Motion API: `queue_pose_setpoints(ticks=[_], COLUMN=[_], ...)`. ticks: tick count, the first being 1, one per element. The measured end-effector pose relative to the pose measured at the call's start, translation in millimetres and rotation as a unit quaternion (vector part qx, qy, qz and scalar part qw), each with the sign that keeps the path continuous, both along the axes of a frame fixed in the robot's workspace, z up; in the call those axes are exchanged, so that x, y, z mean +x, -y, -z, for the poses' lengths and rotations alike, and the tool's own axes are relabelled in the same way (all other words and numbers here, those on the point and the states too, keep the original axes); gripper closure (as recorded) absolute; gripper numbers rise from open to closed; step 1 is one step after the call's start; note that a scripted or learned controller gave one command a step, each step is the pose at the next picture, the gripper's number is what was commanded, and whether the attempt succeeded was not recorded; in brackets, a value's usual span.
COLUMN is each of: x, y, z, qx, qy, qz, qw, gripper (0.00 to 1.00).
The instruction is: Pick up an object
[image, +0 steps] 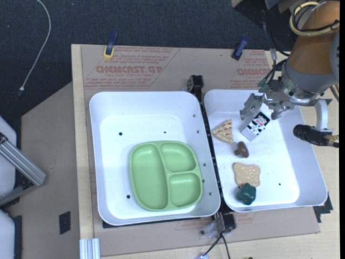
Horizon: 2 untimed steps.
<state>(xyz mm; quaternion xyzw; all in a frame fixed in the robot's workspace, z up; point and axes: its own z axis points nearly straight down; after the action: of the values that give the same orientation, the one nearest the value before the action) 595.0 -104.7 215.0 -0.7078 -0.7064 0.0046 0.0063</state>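
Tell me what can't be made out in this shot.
- Pincer: open or shut can't be judged at this slant.
- Black-and-white carton: its top is hidden under the pincer, print too small.
- Dark green lump: too small to identify.

right bin (pixel 302 190): five objects. a small white carton with black markings (pixel 257 125) sits tilted in the upper part of the bin. a tan pizza-slice-shaped wedge (pixel 223 131) lies flat near the bin's left wall. a small brown lump (pixel 242 150) lies just below the wedge. a beige toast-shaped piece (pixel 247 174) lies flat lower down, with a dark green object (pixel 247 193) touching its lower edge.
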Motion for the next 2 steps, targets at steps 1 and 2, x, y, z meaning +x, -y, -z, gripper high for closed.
queue_pose_setpoints(ticks=[1,2], x=[3,3], y=[0,-4], z=[-8,36], qx=[-0.0008,-0.0006], qy=[0.007,0.004], qz=[-0.001,-0.001], qw=[1.0000,1.0000], gripper=[0.00,0.00])
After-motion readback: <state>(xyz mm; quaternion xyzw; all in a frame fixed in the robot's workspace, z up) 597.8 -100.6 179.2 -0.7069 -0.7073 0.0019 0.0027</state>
